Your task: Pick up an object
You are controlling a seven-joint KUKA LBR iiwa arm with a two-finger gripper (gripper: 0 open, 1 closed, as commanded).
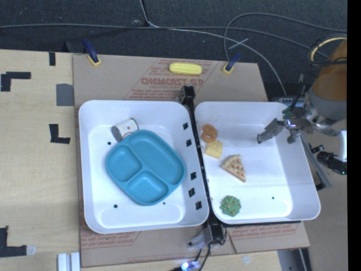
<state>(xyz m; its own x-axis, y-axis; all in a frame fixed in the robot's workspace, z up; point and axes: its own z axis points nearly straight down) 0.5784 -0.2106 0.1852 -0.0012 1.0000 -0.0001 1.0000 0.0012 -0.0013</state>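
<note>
The right bin (293,208) holds a small pretzel (209,132), a yellow cheese cube (214,149), a pizza slice (234,167) and a green broccoli floret (230,205). My gripper (276,131) hangs over the bin's upper right part, to the right of these items and well apart from them. Its fingers are spread open with nothing between them.
The left bin (93,151) holds a blue divided plate (145,166) and a small tipped cup (123,129). A yellow banana-like object (185,68) lies on the cardboard behind the bins. Cables run across the back.
</note>
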